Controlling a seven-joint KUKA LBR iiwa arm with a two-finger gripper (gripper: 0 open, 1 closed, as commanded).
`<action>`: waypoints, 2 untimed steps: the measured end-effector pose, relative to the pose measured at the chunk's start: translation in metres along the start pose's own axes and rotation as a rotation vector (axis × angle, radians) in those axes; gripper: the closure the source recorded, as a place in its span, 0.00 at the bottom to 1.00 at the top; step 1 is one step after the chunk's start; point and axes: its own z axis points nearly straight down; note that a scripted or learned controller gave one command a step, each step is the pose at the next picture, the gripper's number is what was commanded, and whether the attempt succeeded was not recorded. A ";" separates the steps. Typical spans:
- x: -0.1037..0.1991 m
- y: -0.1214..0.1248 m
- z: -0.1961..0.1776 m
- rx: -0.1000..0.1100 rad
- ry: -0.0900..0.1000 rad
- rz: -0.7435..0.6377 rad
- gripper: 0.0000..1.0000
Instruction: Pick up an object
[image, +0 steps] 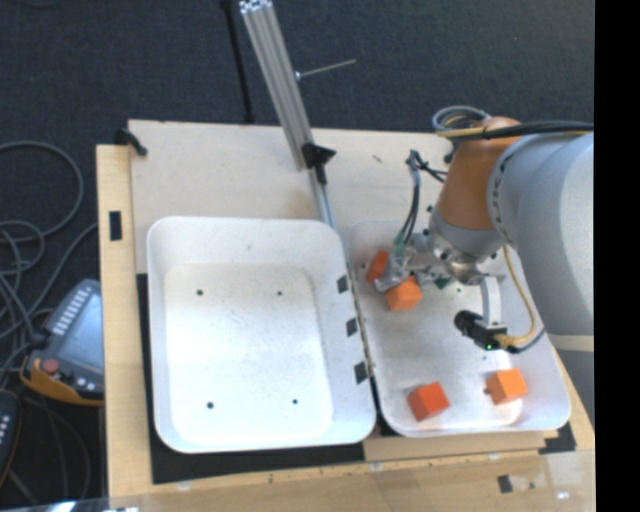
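- The worktop (230, 170) is pale wood and carries two shallow white bins set side by side, their inner edges nearly touching.
- The left bin (250, 335) shows only its speckled white floor with four small dark dots near the corners of its inner area.
- The right bin (400, 350) holds four orange blocks.
- One orange block (404, 295) lies in the upper left part of the right bin, right at the tip of the jaws (412, 277).
- A second, smaller-looking orange piece (377, 266) sits just beside it, up and to the left, close to the bin's left wall.
- A third orange block (428, 401) rests near the bin's front edge, well apart from the jaws.
- A fourth orange block (506, 385) lies near the front right corner of the same bin, beside the third but not touching it.
- The arm (540, 230) reaches in from the right, with its orange band (470, 185) above the wrist, and hangs over the upper part of the right bin.
- The jaws point down over the upper left block; I cannot tell how far apart they stand, or whether that block is between them or merely beneath them.
- A slanted metal pole (285, 85) rises from the worktop's rear, behind the bins.
- A handheld controller (70, 330) and loose cables (35, 210) lie on the dark floor to the left of the worktop.
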 end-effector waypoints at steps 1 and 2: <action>0.063 0.015 -0.093 -0.006 0.005 0.001 1.00; 0.061 -0.001 -0.088 0.005 0.002 0.009 1.00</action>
